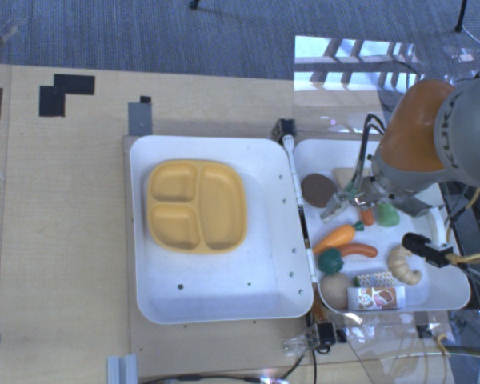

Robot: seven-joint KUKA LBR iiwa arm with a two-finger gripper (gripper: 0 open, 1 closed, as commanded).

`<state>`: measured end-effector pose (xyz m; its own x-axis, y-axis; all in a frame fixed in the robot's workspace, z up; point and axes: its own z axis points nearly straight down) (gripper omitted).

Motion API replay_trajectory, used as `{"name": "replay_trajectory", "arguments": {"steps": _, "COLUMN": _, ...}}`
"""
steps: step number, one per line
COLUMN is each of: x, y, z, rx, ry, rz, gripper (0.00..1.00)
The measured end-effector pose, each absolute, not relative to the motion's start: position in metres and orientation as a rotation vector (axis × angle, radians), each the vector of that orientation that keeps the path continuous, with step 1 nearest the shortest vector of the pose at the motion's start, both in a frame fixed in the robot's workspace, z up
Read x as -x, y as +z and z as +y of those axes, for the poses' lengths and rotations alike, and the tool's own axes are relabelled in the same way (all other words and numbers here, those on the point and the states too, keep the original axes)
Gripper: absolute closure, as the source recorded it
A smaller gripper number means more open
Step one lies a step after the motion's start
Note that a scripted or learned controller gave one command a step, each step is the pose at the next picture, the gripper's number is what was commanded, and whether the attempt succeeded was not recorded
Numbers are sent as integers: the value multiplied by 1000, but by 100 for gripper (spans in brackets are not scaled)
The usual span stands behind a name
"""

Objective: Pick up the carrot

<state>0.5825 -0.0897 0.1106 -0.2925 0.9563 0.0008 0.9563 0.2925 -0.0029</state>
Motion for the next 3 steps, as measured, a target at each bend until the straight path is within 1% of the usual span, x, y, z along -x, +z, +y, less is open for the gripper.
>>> {"name": "replay_trajectory", "arguments": {"steps": 1, "x": -533, "y": 89, "z": -89, "rx": 1968, "ry": -14, "rz": -2465, "gripper": 0}}
{"name": "replay_trajectory", "arguments": {"steps": 2, "x": -536, "y": 102, "z": -87, "rx": 1968, "ry": -26, "rz": -2472, "gripper": 100}}
{"name": "replay_trajectory", "arguments": {"steps": 3, "x": -490, "y": 186, "z": -66, "rx": 2400, "ry": -9, "rz": -2034, "gripper": 100}}
